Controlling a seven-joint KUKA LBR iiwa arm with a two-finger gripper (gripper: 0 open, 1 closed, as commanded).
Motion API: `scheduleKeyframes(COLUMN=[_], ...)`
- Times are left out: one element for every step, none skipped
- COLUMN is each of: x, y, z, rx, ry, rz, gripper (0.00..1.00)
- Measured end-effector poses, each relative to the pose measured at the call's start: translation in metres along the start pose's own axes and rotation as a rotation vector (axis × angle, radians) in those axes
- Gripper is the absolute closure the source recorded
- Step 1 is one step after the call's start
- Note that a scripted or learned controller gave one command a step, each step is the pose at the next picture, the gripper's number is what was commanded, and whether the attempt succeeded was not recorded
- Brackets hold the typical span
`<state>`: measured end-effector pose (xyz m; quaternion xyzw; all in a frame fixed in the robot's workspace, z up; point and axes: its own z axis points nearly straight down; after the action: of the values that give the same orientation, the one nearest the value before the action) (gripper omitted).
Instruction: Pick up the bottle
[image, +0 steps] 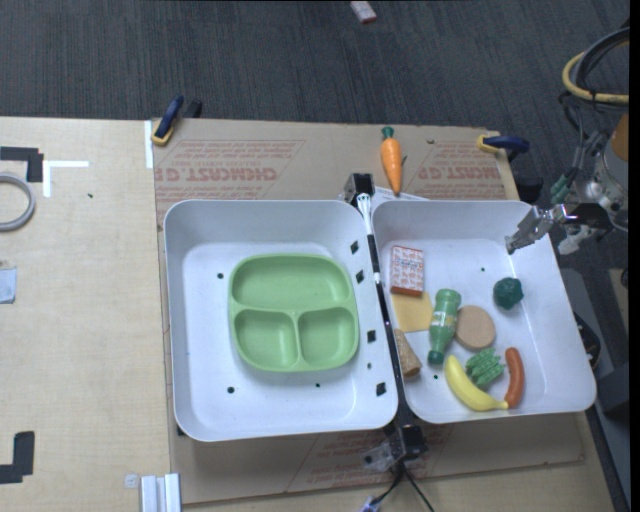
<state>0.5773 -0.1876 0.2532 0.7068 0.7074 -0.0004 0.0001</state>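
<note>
a smooth curved banana (470, 388) lies at the near edge of the right bin (560, 300), with a glossy red sausage (515, 375) and knobbly green broccoli (485, 366) just beside it. the bottle (441, 325), green plastic, slim and rounded, lies on its side mid-bin between a yellow cheese slice (412, 312) and a flat tan disc (474, 327). the left bin (190, 300) holds a matte green three-part plate (294, 312). farther off, the gripper (535, 228) hangs over the right bin's far corner, gripping nothing; i cannot tell how far it is open, its metal tip small and blurred.
</note>
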Motion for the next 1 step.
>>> scheduleKeyframes(x=[-0.0003], y=[0.0005], z=[-0.0096], rx=[-0.001], ry=[-0.001], rz=[-0.002], gripper=[1.0])
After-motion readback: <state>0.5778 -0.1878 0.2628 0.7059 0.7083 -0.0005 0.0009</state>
